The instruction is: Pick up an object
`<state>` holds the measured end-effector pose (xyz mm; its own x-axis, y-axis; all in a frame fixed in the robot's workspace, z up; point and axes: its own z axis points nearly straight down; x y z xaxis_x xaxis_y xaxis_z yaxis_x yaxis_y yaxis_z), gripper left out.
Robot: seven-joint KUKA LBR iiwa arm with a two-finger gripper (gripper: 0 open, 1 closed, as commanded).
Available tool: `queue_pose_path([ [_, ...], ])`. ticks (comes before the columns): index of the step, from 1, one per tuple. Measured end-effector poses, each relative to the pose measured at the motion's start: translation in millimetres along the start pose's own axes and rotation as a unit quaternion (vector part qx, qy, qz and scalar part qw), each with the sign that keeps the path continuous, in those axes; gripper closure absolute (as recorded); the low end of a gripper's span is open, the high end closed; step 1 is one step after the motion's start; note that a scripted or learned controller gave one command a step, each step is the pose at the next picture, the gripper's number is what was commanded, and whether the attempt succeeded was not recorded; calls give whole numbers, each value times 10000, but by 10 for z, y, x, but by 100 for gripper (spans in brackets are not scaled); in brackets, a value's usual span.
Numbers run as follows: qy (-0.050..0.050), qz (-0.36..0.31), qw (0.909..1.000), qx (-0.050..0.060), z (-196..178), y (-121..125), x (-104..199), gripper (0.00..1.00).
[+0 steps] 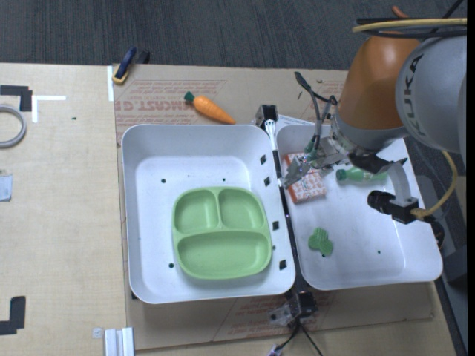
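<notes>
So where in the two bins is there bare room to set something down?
Left bin: bare floor above the green plate, a strip along its left. Right bin: open floor between the green toy and near rim. Crowded: its far-left corner, gripper over the orange box.

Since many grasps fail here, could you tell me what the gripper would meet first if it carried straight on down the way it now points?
Most likely the orange and white packet in the right bin: the gripper sits right over its upper left end. Depth is hard to judge from this slanted view.
</notes>
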<state>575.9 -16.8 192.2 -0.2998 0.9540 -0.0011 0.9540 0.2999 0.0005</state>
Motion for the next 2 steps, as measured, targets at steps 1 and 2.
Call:
queue_pose_path([
  [1, 0, 0, 10000, 0, 0, 0, 0, 0],
  [2, 0, 0, 10000, 0, 0, 0, 0, 0],
])
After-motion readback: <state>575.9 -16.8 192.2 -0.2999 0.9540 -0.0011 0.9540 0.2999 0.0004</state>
